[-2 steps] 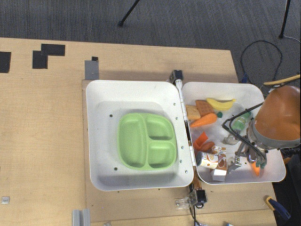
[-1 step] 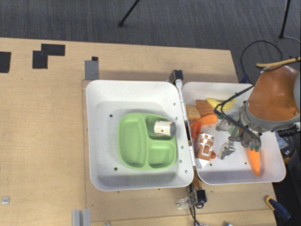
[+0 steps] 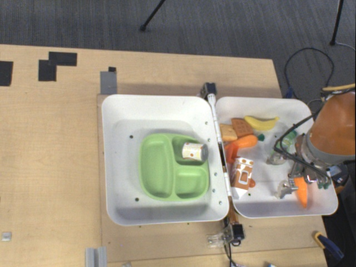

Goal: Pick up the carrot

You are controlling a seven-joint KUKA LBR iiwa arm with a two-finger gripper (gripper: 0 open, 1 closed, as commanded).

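Now gripper [image 3: 296,183] low in right bin [image 3: 267,206], fingers closed around carrot [image 3: 302,192]; second carrot [image 3: 242,144] near banana [image 3: 261,122], well apart.

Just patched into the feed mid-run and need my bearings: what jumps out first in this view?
The bright green divided tray in the left bin stands out first, with a small white cup lying in its upper right compartment. In the right bin, the arm's gripper sits at the lower right beside a carrot, while a banana and orange food items cluster near the divider.
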